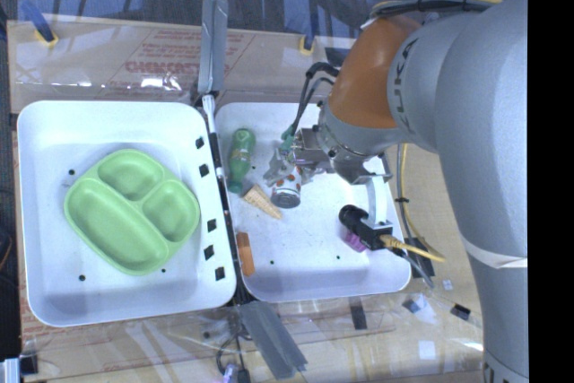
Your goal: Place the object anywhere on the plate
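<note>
Green and three-sectioned, the plate [132,209] is set in the left bin [36,220], well apart from the gripper [289,168], which is lowered in the right bin [314,278] over a small round object [287,190]; whether anything is gripped cannot be told. A green bottle [239,159] lies lengthwise just left of it, a wedge [264,202] beside. Between gripper and plate the two bins' meeting walls must be cleared leftward.

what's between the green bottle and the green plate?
In the camera view: the bins' adjoining walls with black clips, then bare white floor of the left bin. No loose item sits between bottle and plate.
</note>
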Controlling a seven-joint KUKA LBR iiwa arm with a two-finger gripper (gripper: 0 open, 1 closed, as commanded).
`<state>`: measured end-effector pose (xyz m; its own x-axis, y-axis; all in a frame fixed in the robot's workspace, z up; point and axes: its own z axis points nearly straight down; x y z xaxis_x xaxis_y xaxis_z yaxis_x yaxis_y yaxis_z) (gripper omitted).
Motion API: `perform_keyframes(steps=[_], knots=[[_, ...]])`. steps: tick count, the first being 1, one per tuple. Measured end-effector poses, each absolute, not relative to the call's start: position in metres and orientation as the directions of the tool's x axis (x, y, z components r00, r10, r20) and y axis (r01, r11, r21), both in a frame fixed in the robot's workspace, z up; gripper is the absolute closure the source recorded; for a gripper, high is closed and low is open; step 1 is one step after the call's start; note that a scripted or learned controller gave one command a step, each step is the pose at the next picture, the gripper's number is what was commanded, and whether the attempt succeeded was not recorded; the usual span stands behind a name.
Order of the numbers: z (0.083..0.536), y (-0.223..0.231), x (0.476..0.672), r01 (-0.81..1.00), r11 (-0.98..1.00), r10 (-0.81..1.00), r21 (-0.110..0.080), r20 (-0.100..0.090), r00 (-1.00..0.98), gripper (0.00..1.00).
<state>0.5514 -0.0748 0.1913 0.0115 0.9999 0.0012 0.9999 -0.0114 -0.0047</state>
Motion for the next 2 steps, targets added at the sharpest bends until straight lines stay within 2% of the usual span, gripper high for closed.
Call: perform_keyframes(steps=[1,2], knots=[[0.191,0.0,0.553,0.96,0.279,0.96,-0.006,0.002,-0.279,1.0],[0.191,0.064,0.539,0.866,0.499,0.866,-0.005,0.002,-0.499,1.0]])
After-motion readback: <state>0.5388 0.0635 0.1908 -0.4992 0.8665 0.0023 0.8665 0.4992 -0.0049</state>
